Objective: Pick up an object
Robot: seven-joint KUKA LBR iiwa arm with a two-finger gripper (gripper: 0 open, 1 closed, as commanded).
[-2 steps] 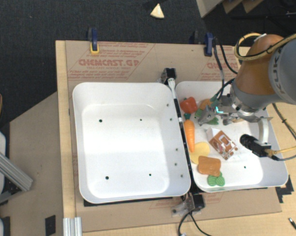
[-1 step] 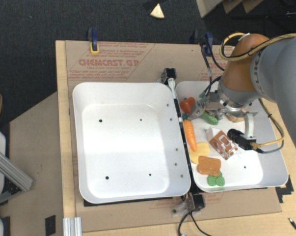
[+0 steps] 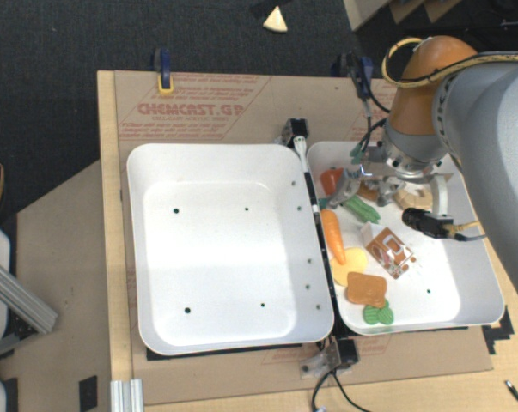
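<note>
Grey gripper (image 3: 359, 189) hangs low in the right bin (image 3: 465, 307), positioned to grasp the green piece (image 3: 362, 209) just beside it; finger state cannot be determined.

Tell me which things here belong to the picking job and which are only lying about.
For the job:
- gripper
- right bin
- carrot
- green bean
- red piece
- brown packet
- orange biscuit
- green leaf

Lying about:
- left bin
- cardboard sheet
- blue clamp
</note>
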